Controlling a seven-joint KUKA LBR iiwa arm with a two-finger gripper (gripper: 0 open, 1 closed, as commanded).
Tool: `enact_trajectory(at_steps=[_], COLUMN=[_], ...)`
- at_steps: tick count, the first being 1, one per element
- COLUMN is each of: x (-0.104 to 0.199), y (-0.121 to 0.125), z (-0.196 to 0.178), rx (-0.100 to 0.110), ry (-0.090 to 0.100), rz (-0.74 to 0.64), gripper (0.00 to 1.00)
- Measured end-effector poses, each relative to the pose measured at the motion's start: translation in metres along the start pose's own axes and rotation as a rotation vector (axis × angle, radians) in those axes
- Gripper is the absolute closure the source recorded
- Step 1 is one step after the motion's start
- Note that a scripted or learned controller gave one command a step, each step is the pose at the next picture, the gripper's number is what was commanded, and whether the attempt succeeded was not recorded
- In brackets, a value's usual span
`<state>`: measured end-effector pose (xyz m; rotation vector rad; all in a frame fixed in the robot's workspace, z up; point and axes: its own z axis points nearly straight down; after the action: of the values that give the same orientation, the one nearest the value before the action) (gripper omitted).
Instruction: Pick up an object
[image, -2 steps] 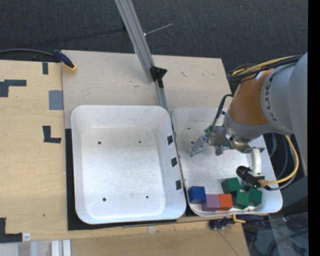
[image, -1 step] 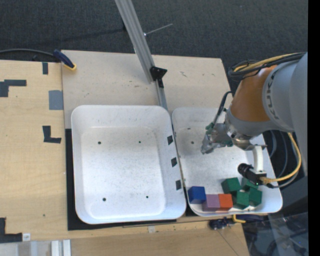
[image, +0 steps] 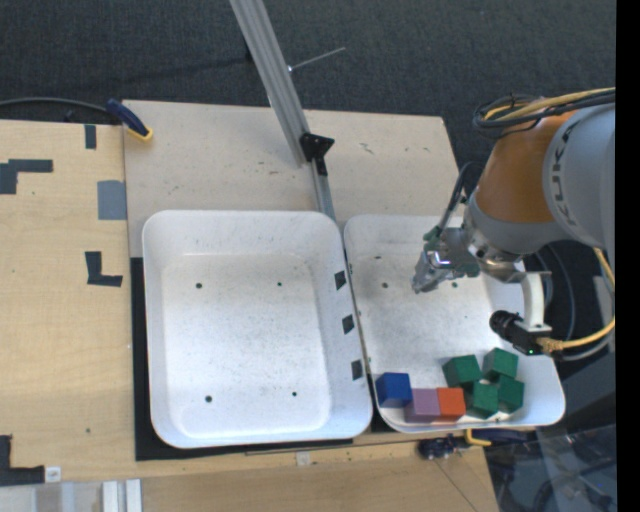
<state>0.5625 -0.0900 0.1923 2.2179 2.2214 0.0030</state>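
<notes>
Camera view: wooden bench (image: 230, 150) bears two white bins (image: 240, 320), dark floor beyond.

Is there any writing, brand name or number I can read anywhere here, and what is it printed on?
"KU": big dark letters on the grey shell of the arm, cut off at the picture's edge, so the rest of the word cannot be read.
The two white bins, the colored blocks and the bench bear no readable text; the bench's dark marks are tape, not letters.
</notes>
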Motion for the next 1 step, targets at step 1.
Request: enact_trajectory(at_steps=[1], x=[0.0004], y=[0.0007], z=[-0.0257], rx=[0.001], ry=[0.001], rz=[0.0], gripper=[1.0])
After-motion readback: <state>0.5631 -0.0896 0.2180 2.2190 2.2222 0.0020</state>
